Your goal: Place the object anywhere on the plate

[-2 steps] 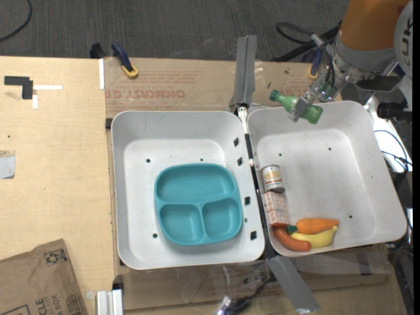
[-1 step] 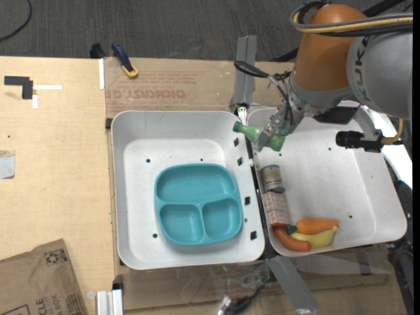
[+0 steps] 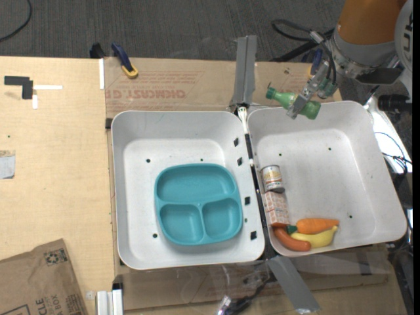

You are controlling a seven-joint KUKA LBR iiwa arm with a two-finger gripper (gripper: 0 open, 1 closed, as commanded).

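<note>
The gripper hangs above the far edge of the right bin, and a green bottle sits between its fingers, so the fingers are closed on the bottle. The bottle lies almost horizontal in the grip, with its narrow neck pointing to the left and its wider body under the fingers; it is lifted clear of the bin floor. It looks like a small plastic toy bottle, so it is probably light and stiff, and its smooth round surface may slip or turn in a two-finger hold. The best place to hold it seems to be the wide body near the middle, where the fingers have more surface, not the thin neck. The exact contact of the pads is hard to see from this angle, so the grip may be less firm than it appears. The arm comes in from the upper right, with its orange band above the wrist and the wrist directed down and to the left. The teal plate with three compartments rests in the left bin, well apart from the bottle. In the right bin a can, a box and toy vegetables lie near the front left corner.
</note>
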